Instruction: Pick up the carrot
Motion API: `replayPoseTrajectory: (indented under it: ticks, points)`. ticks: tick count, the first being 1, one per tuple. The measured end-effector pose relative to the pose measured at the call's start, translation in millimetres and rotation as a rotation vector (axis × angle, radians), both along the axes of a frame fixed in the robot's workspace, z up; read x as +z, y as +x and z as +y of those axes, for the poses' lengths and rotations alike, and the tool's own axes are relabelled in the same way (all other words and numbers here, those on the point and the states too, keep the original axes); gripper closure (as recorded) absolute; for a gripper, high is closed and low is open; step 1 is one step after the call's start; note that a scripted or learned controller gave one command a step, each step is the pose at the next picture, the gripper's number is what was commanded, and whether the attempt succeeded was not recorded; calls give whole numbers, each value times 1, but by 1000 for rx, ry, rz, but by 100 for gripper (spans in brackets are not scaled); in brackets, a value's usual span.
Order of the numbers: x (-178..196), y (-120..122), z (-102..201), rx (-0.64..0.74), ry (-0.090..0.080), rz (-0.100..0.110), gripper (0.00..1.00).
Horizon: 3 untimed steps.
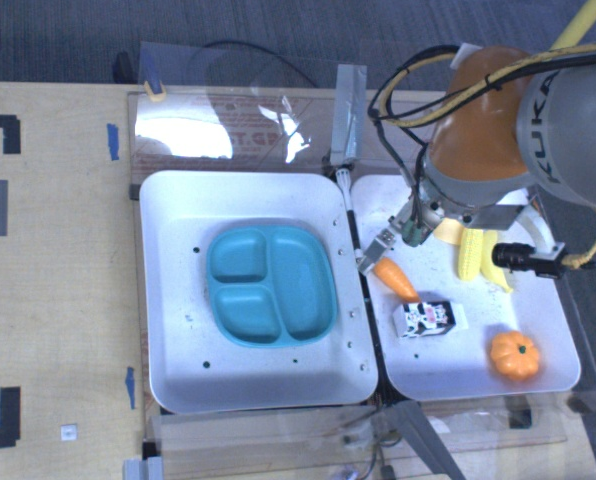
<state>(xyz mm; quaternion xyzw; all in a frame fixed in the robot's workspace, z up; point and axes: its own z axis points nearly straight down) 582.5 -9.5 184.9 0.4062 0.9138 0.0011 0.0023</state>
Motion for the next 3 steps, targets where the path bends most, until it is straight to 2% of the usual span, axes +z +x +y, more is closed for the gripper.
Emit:
replayPoseTrajectory:
  ticks: [1, 2, 3]
  points:
    - [11, 2, -1, -2, -1, -7, 100]
    - [11, 1, -1, -3, 0, -6, 0]
    - [0, -50, -42, 273, -1, 7, 0]
